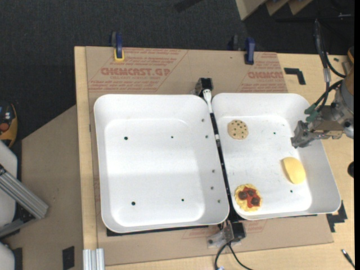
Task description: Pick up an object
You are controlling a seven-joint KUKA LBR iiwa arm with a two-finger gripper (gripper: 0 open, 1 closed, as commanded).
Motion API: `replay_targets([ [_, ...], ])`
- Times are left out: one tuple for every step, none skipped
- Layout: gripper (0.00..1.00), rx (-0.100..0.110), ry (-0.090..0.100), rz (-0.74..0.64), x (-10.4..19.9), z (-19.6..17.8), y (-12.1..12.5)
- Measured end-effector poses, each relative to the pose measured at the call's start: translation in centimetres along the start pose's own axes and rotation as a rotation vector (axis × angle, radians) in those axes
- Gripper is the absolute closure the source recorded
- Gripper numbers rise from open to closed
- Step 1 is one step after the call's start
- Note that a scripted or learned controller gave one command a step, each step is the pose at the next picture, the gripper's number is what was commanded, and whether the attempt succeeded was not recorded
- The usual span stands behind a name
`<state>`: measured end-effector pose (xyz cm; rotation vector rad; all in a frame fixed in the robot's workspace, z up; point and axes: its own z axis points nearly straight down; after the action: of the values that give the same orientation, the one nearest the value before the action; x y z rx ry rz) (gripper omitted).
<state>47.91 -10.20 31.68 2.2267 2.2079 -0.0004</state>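
— Camera view first: what is laid out for the pick?

— Three small items are seen in the right bin: a cookie near its upper left, a yellow lemon-like piece toward its right side, and a small pizza at its lower left. The left bin sits just beside it on the worktop.

— And the gripper?

— The gripper is found at the right bin's right rim, above the yellow piece and apart from it. Nothing is seen between the fingers; whether they are spread or pressed together cannot be told from this angle.

— How should the step be done well?

— The yellow piece is judged the nearest target. The fingers should be centred over it before descent, and kept off the bin wall; its rounded shape may slip if it is gripped off-centre
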Motion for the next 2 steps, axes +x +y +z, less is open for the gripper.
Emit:
replay_targets([
  [1.0, 0.01, 0.008, -0.016, 7.6, 4.6, -0.1],
  [1.0, -0.017, 0.008, -0.017, 13.7, -14.1, 0.1],
])
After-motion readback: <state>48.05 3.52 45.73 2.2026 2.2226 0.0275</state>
